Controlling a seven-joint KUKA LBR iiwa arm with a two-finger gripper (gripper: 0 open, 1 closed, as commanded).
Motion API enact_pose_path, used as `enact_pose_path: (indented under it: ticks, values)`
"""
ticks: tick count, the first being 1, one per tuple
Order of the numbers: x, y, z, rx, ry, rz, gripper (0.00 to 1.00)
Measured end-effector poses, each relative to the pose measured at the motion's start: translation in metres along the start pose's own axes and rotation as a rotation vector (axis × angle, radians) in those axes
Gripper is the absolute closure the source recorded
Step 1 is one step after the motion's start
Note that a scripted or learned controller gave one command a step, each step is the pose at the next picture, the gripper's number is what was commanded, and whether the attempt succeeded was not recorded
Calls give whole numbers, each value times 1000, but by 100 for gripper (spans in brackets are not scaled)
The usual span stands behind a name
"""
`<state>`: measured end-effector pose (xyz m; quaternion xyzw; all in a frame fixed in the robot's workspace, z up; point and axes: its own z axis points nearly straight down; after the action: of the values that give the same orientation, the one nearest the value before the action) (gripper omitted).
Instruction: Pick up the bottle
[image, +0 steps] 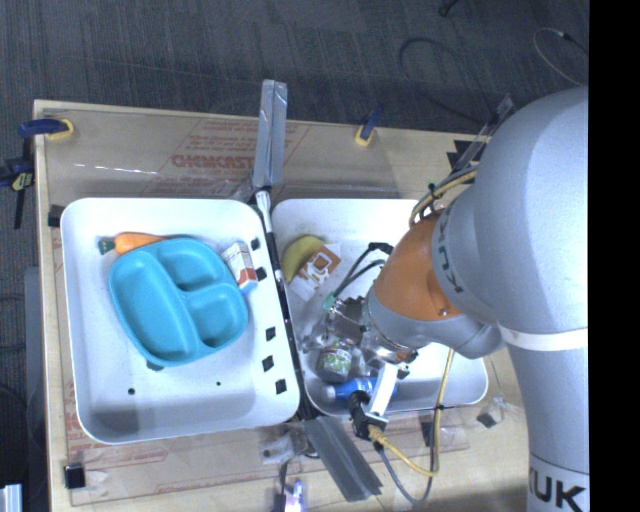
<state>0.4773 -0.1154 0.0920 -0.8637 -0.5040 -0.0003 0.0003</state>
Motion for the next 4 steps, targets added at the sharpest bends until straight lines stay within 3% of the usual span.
enact_pose_path:
  ticks: [1,2,3,4]
  values:
    - [0,1,-9,1,0,-1,100]
    - [48,-28,-99,4,0,-206,100]
    - [48,-28,-99,4,0,-205,0]
    - [4,-4,-33,4,-1,-360,0]
